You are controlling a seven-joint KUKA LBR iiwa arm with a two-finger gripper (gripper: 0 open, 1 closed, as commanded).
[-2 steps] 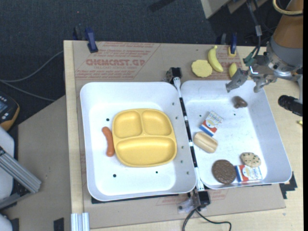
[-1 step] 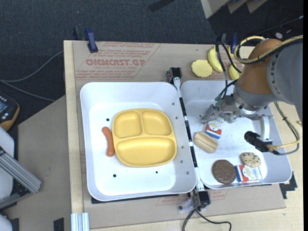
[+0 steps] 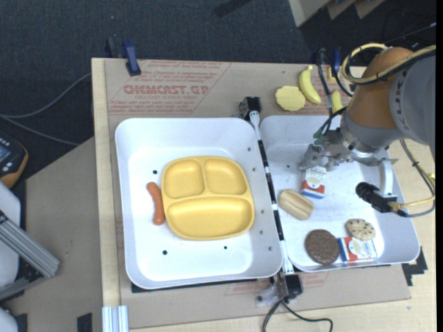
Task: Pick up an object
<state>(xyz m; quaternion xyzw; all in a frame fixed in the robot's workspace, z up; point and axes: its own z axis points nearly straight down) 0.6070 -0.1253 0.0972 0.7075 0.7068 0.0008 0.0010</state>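
Gripper (image 3: pixel 320 159) is being positioned directly over the small carton (image 3: pixel 313 185) in the right bin (image 3: pixel 408 237), presumably for grasping; its grip cannot be told.

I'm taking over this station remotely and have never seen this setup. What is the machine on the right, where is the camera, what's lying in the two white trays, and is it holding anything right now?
One fixed camera looks down on the bench at a slant. The grey and orange machine at the right is a robot arm; its gripper hangs low over the right bin, just above a small milk carton. I cannot tell from here whether it grips the carton, so treat nothing as held.

The right bin also holds a bread roll, a dark round cookie, a chip cookie and a small red and white box. The left bin holds a yellow divided plate with a toy sausage beside it. Behind the bins, on the board, lie a toy banana and a yellow lump.
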